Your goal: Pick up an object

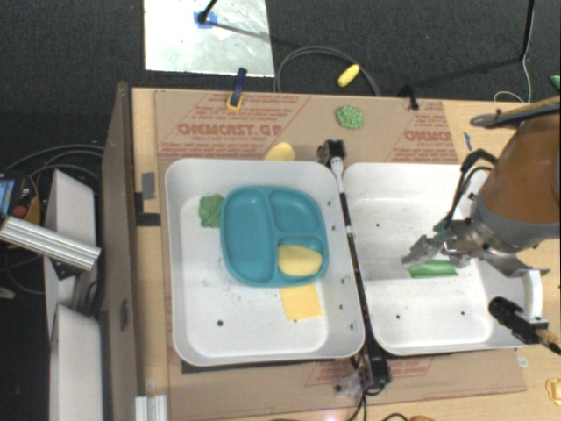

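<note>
The pincer (427, 251) hangs low in the right bin (394, 323), its fingers spread a little with nothing between them. A green stick-shaped object (433, 270) lies on the bin floor just below its tips. Far to its left, the left bin (188, 323) holds a blue divided plate (254, 235), a yellow lump (300, 260) and a yellow slice (302, 303).

There are two shallow white bins, a left bin (188, 261) and a right bin (386, 235). There is one blue plastic plate with three parts (263, 235). There are two yellow things by it: one round yellow lump (300, 260) on the plate and one flat yellow square (302, 303) in the bin. There is one small green leafy piece (210, 210). There is one long green stick (433, 270) in the right bin. There is one grey robot arm (517, 196).
</note>
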Action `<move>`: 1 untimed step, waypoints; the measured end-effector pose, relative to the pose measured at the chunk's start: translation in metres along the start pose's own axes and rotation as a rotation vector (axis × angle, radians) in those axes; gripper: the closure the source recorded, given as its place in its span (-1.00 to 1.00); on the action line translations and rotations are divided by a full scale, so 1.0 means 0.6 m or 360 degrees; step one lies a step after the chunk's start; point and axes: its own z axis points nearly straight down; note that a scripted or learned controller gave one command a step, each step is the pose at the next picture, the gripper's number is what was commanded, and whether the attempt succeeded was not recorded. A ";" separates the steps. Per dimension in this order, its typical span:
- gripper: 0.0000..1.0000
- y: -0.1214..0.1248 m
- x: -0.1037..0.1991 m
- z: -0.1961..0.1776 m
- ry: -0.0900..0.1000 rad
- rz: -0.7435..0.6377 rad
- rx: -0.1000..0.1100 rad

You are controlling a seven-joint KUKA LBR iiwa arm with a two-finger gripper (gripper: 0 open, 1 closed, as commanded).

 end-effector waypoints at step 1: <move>-1.00 0.034 -0.083 0.176 -0.0004 0.0008 -0.0001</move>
